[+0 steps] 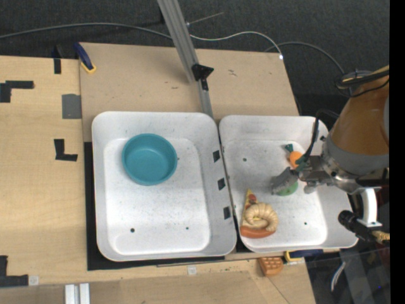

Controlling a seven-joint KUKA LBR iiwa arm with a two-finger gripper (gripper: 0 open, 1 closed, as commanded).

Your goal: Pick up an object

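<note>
The gripper [286,183] is being held low inside the right bin [266,132], and whether its fingers are spread or pressed together cannot be told, since they are blurred into a dark grey shape over a small green object [288,190]; no object is being seen clearly between them. Just beyond it, toward the far side, a small orange piece with a green tip [293,154] is being shown lying on the bin floor beside the black cable of the wrist. Nearer the viewer and to the left, a tan coiled toy resting on a red base [259,218] is being shown against the near left corner of the same bin. The grey arm with its orange band [364,125] is being seen reaching in from the right. In the left bin [107,233], a teal bowl [149,159] is being shown upright in the far left part, well apart from everything in the right bin. Both bins are being borne side by side on the wooden bench [38,170], their inner rims touching.
</note>
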